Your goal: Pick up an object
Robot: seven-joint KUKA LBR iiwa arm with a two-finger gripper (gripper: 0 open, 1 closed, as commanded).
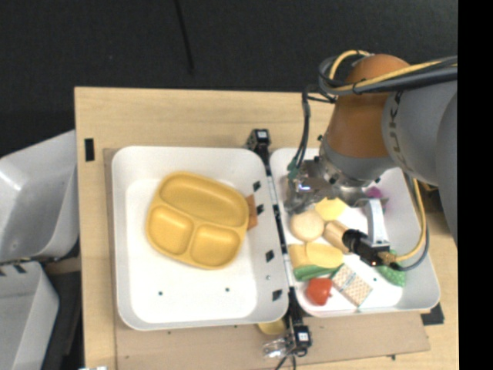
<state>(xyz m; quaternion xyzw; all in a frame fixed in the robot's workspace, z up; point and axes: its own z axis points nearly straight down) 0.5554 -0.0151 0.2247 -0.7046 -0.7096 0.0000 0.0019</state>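
My gripper [302, 190] is low over the far left part of the right bin [420, 295], under the orange wrist. Just in front of it lie a round beige piece [306, 226] and a pale yellow piece [332, 208]. Nearer the front are a yellow wedge [322, 254], a green pod [311, 271], a red tomato-like piece [320, 290] and a checkered packet [353, 285]. A purple thing [377, 195] peeks out beside the arm. The arm hides the far part of this bin.
The left bin [139, 291] holds a yellow divided plate [196, 220], with a small brown thing [251, 210] at its right edge. A black-clipped divider [274, 230] separates the bins. The wooden bench [92, 122] surrounds both.
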